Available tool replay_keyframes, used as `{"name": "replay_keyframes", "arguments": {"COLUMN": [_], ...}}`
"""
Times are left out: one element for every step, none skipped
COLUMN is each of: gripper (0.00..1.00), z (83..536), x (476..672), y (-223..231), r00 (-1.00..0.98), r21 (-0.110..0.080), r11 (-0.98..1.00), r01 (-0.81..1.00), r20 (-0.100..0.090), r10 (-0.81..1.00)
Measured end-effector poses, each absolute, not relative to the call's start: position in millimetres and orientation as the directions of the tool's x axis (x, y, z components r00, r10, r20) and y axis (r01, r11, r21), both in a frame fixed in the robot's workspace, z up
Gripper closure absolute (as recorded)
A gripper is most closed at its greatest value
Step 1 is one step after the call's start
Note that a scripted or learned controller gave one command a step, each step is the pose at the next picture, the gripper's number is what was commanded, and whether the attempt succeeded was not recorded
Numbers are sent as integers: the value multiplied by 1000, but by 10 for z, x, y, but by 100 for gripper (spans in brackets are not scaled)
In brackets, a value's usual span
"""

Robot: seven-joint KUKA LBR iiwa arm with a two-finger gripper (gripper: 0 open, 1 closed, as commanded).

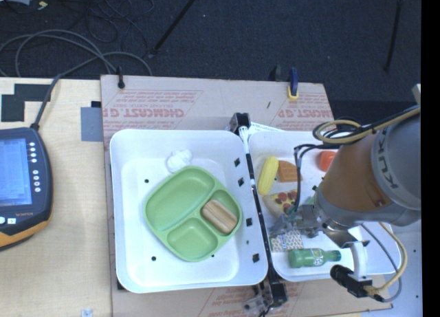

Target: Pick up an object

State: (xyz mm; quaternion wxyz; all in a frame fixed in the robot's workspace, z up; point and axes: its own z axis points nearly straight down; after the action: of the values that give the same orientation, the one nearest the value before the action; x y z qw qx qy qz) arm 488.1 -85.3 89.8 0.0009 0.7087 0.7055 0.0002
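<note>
Green bottle (313, 257) flat on its side in the right-hand bin (392, 267), close to the front wall. Long way running left to right across the view, thinner end pointing right. Just beside its left end, a small spotted packet (286, 242). A little further back, a flat pizza-like piece (282, 202), then a yellow corn-shaped toy (267, 175) standing long-ways up the view, with an orange block (287, 171) touching it and a red bit (326, 160) poking out by the arm. Pincer (295, 219) low over the middle of this pile, above the spotted packet and behind the bottle, so the bottle sits just toward the front of the bin from it. Nothing seen caught in the pincer; cannot tell whether open or shut, with the big grey and orange arm (357, 178) hiding much of it. Probably a short move forward and down to reach the bottle, gripping across its thin way and not along its long way. Could roll away if pushed from the side. Over in the left-hand bin (130, 240), well apart from the pincer, a green plate (175, 205) with a brown bun (220, 216) in one part and a white lump (179, 161) beside it. Both bins side by side on the counter (62, 254).
</note>
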Motion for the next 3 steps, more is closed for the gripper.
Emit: {"name": "replay_keyframes", "arguments": {"gripper": [0,0,100], "z": [898,898,1018], "x": [4882,4881,4893], "y": [-853,-853,-921], "r00": [4,4,16], "r21": [1,1,8], "r11": [-4,-4,-16], "r01": [1000,1000,1000], "r20": [-1,-1,-11], "r10": [1000,1000,1000]}}
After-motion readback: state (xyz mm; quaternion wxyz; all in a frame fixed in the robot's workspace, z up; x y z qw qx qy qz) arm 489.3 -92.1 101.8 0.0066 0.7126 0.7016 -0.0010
